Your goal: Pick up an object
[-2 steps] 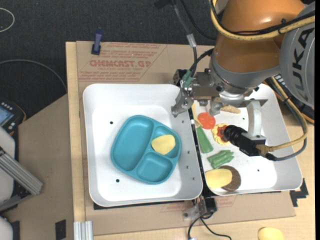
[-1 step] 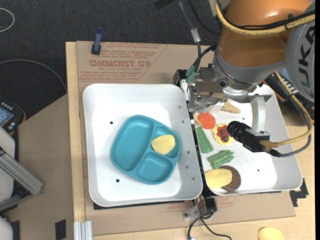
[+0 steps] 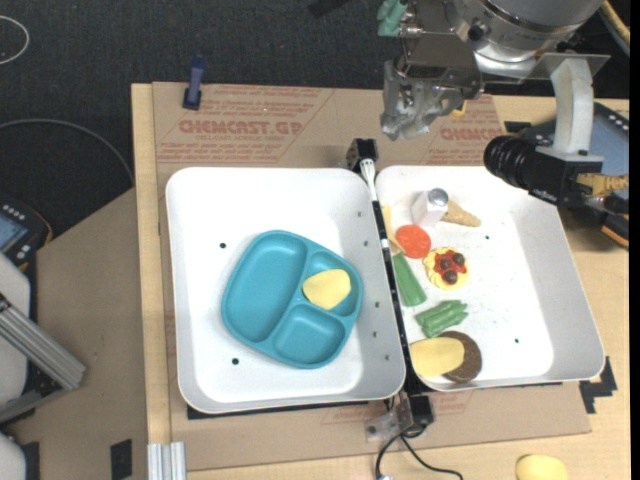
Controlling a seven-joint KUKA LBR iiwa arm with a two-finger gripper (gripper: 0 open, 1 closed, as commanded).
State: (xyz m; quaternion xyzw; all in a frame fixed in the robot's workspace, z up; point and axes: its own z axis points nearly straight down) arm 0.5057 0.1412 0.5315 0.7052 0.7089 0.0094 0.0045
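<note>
My gripper (image 3: 420, 118) parked high beyond far rim, clear of right bin (image 3: 540, 298); finger state: cannot tell; nothing visibly held.

Teal divided plate (image 3: 275, 303) sits in the white left bin (image 3: 200, 218), with a pale yellow piece (image 3: 327, 288) at its three o'clock. In the white right bin (image 3: 540, 268): a red-orange round (image 3: 413, 240), two green pieces (image 3: 408, 280), a yellow disc dotted red and black (image 3: 446, 267), and a tan wedge (image 3: 460, 214) at twelve o'clock.
</note>
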